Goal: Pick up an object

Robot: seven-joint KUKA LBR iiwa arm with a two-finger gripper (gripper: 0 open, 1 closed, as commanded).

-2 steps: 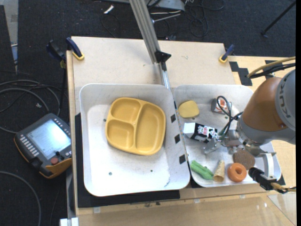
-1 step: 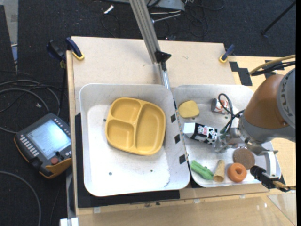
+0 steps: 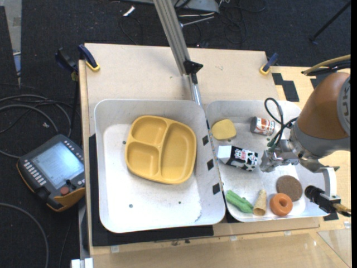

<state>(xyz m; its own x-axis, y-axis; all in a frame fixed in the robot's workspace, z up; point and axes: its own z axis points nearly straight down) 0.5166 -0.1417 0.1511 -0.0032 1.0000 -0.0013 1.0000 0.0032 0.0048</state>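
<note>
pale wooden bench [image 3: 145, 71] carries two shallow white bins; the left bin [image 3: 106, 205] holds a glossy yellow divided plate [image 3: 160, 148]. the claw [image 3: 273, 162] hangs over the right bin [image 3: 245, 109], beside a cow-patterned box [image 3: 241, 157]; its opening cannot be told.

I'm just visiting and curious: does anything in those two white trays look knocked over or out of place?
Mildly. In the right bin, the small can and the black-and-white carton lie on their sides. The yellow divided plate sits slightly askew in the left bin. Nothing looks spilled or broken.
</note>
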